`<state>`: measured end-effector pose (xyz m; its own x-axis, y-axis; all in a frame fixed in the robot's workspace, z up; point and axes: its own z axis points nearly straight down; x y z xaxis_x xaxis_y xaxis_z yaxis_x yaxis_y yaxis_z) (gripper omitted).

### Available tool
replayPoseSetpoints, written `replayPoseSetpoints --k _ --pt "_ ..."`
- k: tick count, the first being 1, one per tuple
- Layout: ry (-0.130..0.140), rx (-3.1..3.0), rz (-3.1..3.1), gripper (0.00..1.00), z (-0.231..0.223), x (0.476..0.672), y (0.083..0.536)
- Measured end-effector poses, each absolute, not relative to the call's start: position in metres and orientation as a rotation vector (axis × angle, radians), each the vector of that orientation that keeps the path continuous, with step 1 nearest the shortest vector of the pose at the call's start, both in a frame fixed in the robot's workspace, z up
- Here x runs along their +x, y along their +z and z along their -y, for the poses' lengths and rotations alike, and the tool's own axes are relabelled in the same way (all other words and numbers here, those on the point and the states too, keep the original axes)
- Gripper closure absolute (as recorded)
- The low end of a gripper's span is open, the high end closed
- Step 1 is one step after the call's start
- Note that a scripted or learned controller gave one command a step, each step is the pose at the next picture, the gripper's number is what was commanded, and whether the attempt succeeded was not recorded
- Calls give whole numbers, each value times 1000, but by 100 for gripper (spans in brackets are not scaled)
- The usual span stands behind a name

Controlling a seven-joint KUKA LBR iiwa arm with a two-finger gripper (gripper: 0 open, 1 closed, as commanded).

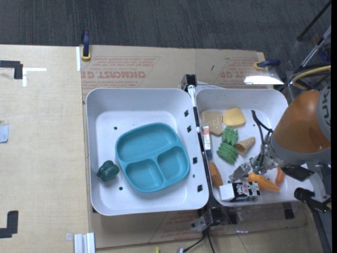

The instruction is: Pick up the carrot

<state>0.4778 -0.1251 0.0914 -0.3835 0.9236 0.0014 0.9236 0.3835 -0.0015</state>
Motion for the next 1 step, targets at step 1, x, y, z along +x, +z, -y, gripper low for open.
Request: replayPoseSetpoints --k 1 --pt "-1 -1749 2611 100 126 480 100"
